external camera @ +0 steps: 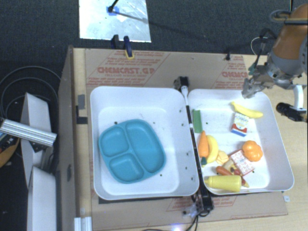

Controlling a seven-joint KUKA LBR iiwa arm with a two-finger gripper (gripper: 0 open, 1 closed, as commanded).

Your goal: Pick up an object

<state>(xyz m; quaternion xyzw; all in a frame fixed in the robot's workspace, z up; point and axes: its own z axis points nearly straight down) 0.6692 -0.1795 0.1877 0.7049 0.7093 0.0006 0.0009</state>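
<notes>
Dark carpet surrounds a cardboard-topped bench (144, 64) carrying two shallow white bins side by side. Left bin (103, 109) holds a smooth blue divided plate (132, 149), glossy plastic with three compartments. Right bin (276, 143) is the busy one: a curved yellow banana (247, 110) near its far edge, a small printed carton (239, 124) just beside it, a round orange fruit (252, 150) toward the right wall, a tapered carrot (204, 144) and a slim green stick (196, 121) along the left wall, and a yellow squeeze bottle (224, 182) lying at the near edge, amid a jumble of smaller toy foods.

And the gripper (251, 86) hovers over the far right corner of that bin, above the rim, with nothing visibly between its fingers; whether they're spread or closed, I cannot tell. So this looks like the approach, no pick yet. Closest candidate is the banana, just inboard. Next move likely calls for sliding inward over it, then descending; slick curved plastic could squirt out sideways.
</notes>
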